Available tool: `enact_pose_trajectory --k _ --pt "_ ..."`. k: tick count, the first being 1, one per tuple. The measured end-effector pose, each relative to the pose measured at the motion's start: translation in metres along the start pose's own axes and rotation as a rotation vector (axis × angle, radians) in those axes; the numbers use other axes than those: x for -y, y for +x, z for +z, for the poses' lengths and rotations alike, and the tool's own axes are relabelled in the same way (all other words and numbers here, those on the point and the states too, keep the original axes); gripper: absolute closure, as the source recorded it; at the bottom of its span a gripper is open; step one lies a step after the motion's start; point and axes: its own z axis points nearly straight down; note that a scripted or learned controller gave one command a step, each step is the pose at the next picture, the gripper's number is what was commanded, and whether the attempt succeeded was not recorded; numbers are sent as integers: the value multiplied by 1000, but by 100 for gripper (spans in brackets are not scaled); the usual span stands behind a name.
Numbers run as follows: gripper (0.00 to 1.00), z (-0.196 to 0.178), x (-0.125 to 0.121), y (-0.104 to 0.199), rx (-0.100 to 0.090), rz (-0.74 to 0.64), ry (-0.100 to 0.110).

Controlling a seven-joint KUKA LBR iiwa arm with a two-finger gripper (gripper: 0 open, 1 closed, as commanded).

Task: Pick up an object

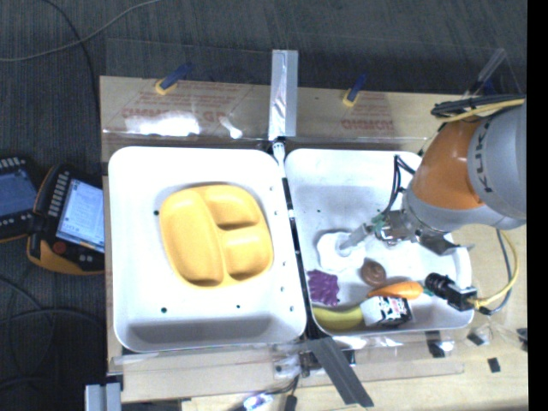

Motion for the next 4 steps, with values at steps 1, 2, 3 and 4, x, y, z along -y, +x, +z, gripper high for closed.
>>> enact_pose_trajectory --k 1,2,3,4 --pt "0 -2 54 19 1 34 -2" --pt "0 0 0 38 1 55 -2" --pt "0 -1 48 -13 3 129 -3" --pt "0 -2 59 -47 -5 87 -4"
